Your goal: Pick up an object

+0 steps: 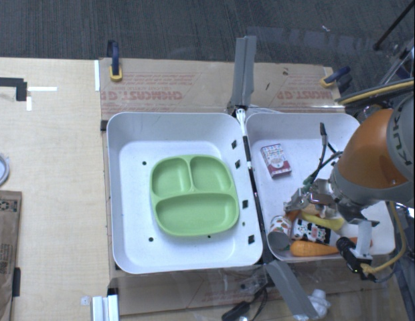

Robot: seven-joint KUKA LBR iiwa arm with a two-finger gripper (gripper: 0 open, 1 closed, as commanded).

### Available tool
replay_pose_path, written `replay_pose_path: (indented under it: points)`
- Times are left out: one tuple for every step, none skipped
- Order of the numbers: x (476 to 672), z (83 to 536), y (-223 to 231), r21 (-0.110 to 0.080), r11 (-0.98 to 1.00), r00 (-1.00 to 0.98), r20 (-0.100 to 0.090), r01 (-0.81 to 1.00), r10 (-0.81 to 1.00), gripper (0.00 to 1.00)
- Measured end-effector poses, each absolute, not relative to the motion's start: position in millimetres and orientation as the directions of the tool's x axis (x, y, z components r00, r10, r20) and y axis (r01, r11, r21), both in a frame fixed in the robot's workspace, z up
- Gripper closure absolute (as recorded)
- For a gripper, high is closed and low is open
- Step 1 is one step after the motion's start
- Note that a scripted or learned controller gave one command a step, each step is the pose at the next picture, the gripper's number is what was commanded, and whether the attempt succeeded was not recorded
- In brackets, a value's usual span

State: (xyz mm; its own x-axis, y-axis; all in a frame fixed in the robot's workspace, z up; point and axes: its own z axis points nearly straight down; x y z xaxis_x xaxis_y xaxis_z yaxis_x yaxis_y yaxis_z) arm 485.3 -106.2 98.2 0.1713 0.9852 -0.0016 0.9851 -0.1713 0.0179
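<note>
1. Left bin [120, 199] — shallow, white; holds a green divided plate [194, 196] lying flat near its middle, three compartments, nothing in them.
2. Right bin [298, 129] — shallow, white, set just beside the left one; the loose objects lie here.
3. Small red-and-white packet [276, 160] — flat on the bin floor in the far half, apart from the other items.
4. Carrot [314, 249] — orange, lying along the near wall of the right bin.
5. Yellow banana-like piece [322, 221] — just above a black-and-white patterned box [309, 231]; both sit beside the carrot.
6. Small cup-like item [279, 226] — at the near left corner of the right bin, beside the box.
7. Arm — grey with orange band, reaching in from the right over the near cluster.
8. Gripper [306, 199] — low over the clutter, just above the yellow piece; whether it is parted or closed cannot be told, and no object is seen in its grasp.
</note>
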Motion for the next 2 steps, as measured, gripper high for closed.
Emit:
replay_pose_path:
  points:
    - [504.3,119,-126,-0.002,-0.107,0.107,0.0,0.994,0.994,0.0]
    - [526.4,98,-175,0.012,-0.057,0.057,-0.003,0.998,0.998,0.0]
